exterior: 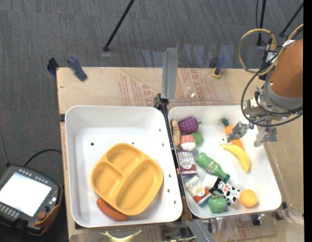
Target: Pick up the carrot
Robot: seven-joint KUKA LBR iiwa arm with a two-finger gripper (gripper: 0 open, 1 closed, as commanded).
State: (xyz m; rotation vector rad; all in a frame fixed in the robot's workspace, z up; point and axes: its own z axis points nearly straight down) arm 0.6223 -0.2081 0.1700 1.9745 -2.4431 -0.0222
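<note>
Orange carrot [233,136] lies in the right bin [269,183], just beside the banana [238,155]. The gripper [252,134] hovers over it with fingers spread apart. I think it should descend straight, then close around the carrot only.

the small orange toy carrot [233,136] with a dark green stalk end lies on the white floor of the right-hand bin, slanting from its green tip at the upper left down to its orange body at the lower right. it sits just left of and slightly below the two-finger gripper [253,134], its orange body right beside the gripper's left finger, which partly covers it. whether that finger touches it cannot be told.
</note>
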